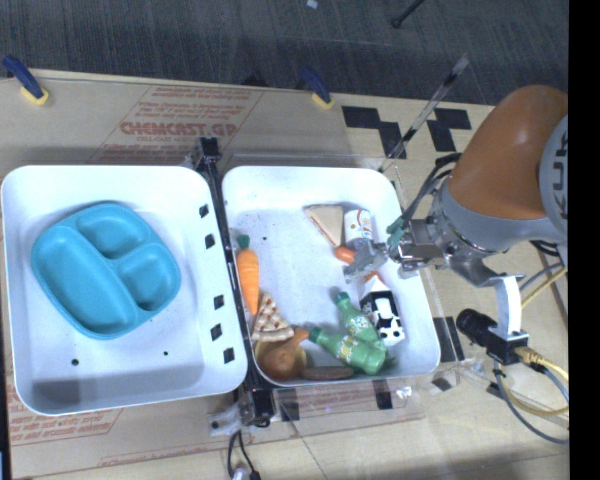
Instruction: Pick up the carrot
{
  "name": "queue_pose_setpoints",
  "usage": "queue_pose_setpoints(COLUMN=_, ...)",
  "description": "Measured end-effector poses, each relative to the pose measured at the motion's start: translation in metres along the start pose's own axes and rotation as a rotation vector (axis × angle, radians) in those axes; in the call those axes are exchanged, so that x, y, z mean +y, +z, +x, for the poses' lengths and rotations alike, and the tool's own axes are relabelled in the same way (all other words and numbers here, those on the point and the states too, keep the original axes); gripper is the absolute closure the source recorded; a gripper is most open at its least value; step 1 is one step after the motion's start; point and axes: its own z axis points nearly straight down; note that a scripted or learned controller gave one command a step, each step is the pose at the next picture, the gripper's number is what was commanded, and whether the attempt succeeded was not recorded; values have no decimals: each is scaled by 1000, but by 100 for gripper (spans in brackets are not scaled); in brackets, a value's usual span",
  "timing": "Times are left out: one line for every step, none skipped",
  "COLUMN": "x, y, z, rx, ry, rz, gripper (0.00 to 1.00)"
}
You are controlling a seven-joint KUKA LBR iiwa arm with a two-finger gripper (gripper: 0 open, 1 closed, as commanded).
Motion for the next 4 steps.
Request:
queue_pose_setpoints(x=10, y=77, z=89, rx=1, ry=88, rz=4, gripper=0)
queue_pose_setpoints(x=53, y=118, z=56, rx=-3, ry=238, rz=0, gripper=0)
queue_pose_setpoints(x=131, y=175, z=54, rx=-3, ry=273, rz=4, gripper=0)
queue_pose_setpoints(x=106, y=174, z=47, rx=2, ry=634, rz=7, gripper=0)
